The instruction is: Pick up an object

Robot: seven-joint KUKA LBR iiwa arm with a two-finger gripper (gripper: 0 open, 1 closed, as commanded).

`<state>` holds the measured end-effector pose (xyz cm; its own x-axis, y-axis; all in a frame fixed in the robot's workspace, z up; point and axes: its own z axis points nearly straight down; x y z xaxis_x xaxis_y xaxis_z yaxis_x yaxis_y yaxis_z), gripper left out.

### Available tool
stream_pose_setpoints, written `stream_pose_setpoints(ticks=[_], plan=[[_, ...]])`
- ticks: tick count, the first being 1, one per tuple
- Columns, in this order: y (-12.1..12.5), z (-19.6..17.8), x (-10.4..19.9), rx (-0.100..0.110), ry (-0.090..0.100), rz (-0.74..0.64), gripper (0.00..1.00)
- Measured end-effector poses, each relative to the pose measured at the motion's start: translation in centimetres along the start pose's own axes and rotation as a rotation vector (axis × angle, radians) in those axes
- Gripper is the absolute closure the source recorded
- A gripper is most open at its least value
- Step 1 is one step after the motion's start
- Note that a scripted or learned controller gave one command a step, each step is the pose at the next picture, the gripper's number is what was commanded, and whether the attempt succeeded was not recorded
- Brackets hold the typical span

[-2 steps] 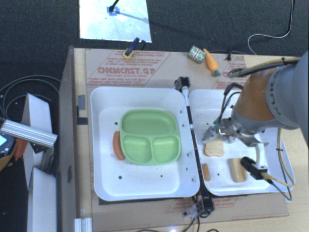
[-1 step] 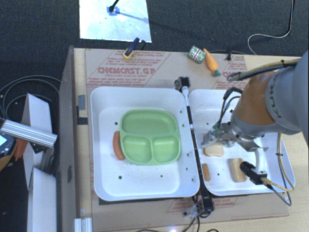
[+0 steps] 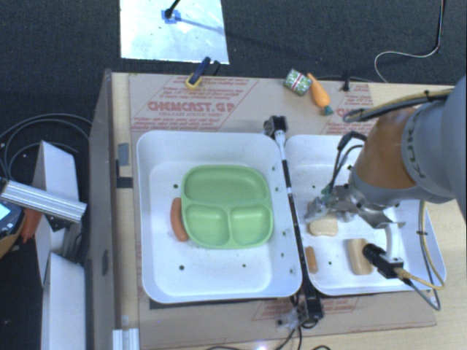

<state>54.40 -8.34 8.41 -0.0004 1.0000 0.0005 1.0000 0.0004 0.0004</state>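
My gripper: above pale bread piece, right bin's nine o'clock; finger state untellable.
Advice: I'd descend centred, straddling it.

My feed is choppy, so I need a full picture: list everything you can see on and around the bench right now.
white bins: 2, side by side on bench
green tray: 1, three compartments, left bin
sausage: 1, orange-red, left bin, beside tray
pale lump: 1, beige, right bin, under pincer
small piece: 1, orange, right bin
tan block: 1, right bin
carrot toy: 1, orange, behind bins
can: 1, green, beside carrot toy
arm: 1, grey and orange
pincer: 1, low over right bin
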Motion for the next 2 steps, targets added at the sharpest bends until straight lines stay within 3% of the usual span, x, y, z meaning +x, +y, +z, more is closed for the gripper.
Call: stream_pose_setpoints(ticks=[1, 2], plan=[[0.0, 0.0, 0.0, 0.0, 0.0, 0.0, 0.0], [0.1, -1.1, 0.0, -0.002, 0.0, -0.001, 1.0]])
